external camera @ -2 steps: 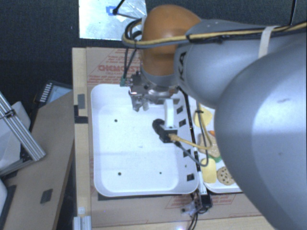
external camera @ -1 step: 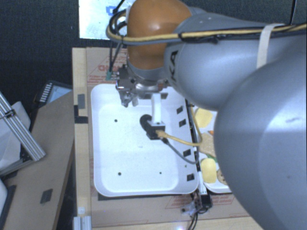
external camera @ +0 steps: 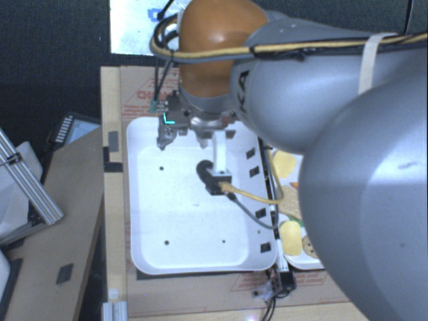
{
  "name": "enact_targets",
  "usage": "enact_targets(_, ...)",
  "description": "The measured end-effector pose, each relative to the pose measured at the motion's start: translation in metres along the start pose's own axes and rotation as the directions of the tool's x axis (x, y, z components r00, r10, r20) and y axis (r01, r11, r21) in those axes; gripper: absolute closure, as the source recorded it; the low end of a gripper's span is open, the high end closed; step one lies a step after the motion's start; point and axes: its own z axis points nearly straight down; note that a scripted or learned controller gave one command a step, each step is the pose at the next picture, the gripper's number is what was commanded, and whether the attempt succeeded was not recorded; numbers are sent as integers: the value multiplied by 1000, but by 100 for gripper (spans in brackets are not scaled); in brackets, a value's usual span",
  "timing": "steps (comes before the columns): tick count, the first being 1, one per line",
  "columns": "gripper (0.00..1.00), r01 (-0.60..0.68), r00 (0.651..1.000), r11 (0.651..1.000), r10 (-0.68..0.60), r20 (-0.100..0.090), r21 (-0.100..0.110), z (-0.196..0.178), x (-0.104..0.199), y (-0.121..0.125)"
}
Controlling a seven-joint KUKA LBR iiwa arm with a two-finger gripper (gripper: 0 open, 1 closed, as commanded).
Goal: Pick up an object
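White floor lies bare under the hand (external camera: 179,134), which hangs over the far end of the left bin (external camera: 154,246), left as the camera sees it. We cannot tell whether the hand is spread or pressed together, and we see nothing held in it. The things worth picking sit in the right bin (external camera: 311,265): a yellow piece (external camera: 291,235) near its front edge and a second yellow piece (external camera: 284,162) farther back, both partly hidden beneath the arm (external camera: 321,99).

Our main worry is a descent where the hand now hangs, which would close on bare plastic and leave the task undone. Crossing over carries its own risk, since a low hand could clip the rims between the bins. Both yellow pieces look rounded and lie close to that dividing wall, so we judge that a grasp there could squeeze one out sideways.
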Motion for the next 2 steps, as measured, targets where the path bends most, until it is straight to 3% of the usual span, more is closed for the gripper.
enact_targets(1,100,5,1000,1000,-5,-1,-2,-11,0,1)
enact_targets(2,100,1,1000,1000,-1,-2,-9,-45,-1,84)
